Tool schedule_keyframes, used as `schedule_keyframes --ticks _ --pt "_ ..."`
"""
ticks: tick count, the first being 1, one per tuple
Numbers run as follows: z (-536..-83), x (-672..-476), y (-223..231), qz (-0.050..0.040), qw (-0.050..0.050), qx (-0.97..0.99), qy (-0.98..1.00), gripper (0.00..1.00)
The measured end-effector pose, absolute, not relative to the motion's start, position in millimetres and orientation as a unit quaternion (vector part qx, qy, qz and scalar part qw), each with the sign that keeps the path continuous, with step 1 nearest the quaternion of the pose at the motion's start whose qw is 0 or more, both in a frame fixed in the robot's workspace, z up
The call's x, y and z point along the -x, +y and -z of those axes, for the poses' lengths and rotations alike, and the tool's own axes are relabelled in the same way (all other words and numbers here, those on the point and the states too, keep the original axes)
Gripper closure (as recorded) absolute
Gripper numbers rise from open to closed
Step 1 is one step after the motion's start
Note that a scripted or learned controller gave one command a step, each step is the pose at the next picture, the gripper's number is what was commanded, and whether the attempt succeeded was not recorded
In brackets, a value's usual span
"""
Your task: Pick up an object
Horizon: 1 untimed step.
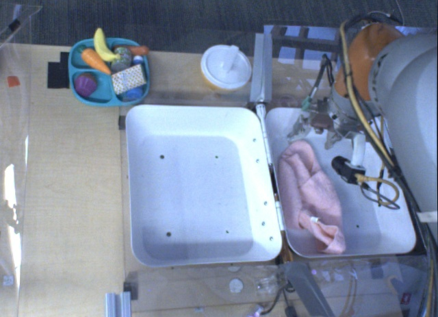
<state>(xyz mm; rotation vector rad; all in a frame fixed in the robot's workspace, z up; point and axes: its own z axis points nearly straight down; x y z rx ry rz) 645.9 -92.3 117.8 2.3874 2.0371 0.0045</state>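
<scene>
Right bin (404, 237): a pink cloth (311, 196), soft and crumpled into folds, lies along the left wall, reaching from mid-bin to the near rim. Bare white floor remains to its right. The end effector (321, 122) hangs over the bin's far edge, just beyond the cloth; finger state cannot be told. The left bin (140, 192) adjoins it on the table (61, 192).
</scene>
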Motion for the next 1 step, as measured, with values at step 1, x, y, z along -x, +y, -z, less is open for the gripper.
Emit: schedule_keyframes --ticks 1 --pt "-89.3 -616.3 -114.4 -0.0035 0.004 -0.665 0.747 0.0"
